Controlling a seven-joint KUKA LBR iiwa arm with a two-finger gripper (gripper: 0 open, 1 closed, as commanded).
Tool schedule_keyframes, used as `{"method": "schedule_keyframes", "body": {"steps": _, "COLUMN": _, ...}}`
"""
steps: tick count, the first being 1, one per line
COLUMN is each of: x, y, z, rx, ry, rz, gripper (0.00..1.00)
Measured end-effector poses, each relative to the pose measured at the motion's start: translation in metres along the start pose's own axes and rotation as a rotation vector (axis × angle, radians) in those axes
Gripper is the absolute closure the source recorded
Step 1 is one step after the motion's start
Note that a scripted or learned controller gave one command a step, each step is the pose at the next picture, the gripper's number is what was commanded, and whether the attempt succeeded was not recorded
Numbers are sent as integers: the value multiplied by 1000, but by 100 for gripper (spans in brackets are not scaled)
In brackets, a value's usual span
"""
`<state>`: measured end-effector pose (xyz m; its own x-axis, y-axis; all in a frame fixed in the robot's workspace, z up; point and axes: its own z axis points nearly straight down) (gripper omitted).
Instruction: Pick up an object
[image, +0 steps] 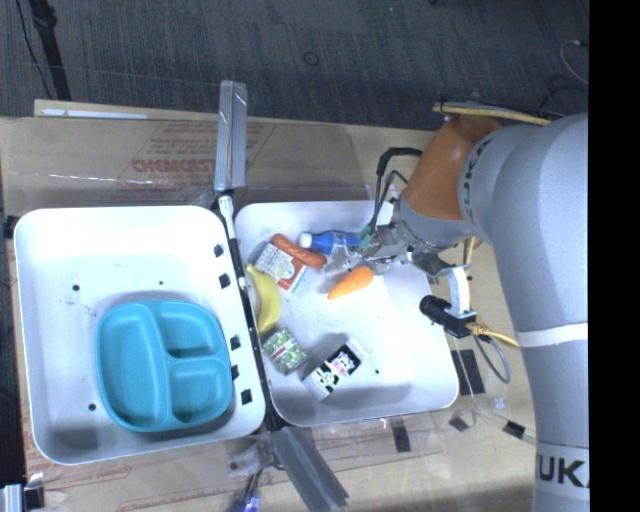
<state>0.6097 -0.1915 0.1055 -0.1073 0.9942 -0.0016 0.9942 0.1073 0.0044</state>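
On the bench (60, 160), lined with brown cardboard that bears faint red print too washed out to read, two shallow white bins sit side by side. The left bin (60, 250) holds a light blue divided plate (160, 362) with three compartments, lying flat toward the bin's near side. The right bin (400, 370) carries the loose things. Along its left wall lies a yellow banana (265, 300). Just beside the banana's far end sits a small carton (277, 264) with a green and white label whose lettering is too small to make out, and an orange-red sausage-shaped piece (300, 252) rests across its upper edge. Next to that lies a small bottle (330, 241) with a white cap and blue body, on its side. An orange carrot (350, 285) lies near the bin's middle, tilted. Toward the near side lie a green patterned packet (284, 351) and a black and white box (334, 370), close together; their print cannot be read.

The grey arm (530, 230) comes in from the right, its orange band (440, 180) above the wrist. The end effector (375, 250) is low over the far part of the right bin, just above the carrot's thick end and beside the bottle; whether its fingers are spread or pressed together cannot be told. White letters "UK" (562, 470) show on the arm's base at the lower right.
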Motion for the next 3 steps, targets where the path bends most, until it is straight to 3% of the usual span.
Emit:
{"method": "schedule_keyframes", "body": {"steps": 1, "x": 0, "y": 1, "z": -11, "rx": -1, "ry": -2, "rz": -4, "gripper": 100}}
{"method": "schedule_keyframes", "body": {"steps": 2, "x": 0, "y": 1, "z": -11, "rx": 0, "ry": -2, "rz": -4, "gripper": 0}}
{"method": "schedule_keyframes", "body": {"steps": 3, "x": 29, "y": -41, "z": 15, "rx": 10, "ry": 3, "rz": 4, "gripper": 0}}
